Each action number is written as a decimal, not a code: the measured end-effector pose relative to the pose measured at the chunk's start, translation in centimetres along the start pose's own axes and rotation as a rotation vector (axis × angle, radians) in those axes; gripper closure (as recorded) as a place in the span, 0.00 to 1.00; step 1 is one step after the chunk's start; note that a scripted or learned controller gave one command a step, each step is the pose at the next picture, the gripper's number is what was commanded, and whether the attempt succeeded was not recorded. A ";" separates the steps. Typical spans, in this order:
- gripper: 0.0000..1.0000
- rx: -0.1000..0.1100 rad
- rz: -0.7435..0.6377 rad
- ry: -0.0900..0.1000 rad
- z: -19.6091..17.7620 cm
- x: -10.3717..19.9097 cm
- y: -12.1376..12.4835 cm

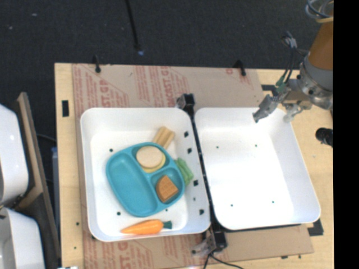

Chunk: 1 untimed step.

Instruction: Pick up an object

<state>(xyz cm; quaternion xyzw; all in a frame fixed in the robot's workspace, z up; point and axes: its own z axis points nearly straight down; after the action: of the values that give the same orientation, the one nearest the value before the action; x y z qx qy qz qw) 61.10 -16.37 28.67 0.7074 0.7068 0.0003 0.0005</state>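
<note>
Orange plastic carrot (143,227), lying along the front edge of the left white bin (90,150) beside a blue divided tray (126,186), is not yet picked, since the two-finger gripper (275,110) is seen spread apart, nothing between, over the right bin's (297,167) rear edge.

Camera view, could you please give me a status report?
Hand over right bin's far edge, nothing between fingers. Carrot, blue tray in left bin, untouched. Path unobstructed.

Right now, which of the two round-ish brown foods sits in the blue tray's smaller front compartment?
The darker toast-brown piece, in the blue tray's lower right pocket. The pale round cookie lies in the pocket behind it, closer to the tan block.
</note>
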 end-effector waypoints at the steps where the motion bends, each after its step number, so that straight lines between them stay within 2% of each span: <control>1: 1.00 -0.001 0.000 0.000 -1.1 0.0 0.0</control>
<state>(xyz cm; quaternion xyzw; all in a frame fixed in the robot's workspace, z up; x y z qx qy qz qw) 61.12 -16.41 29.73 0.7073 0.7069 0.0007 0.0009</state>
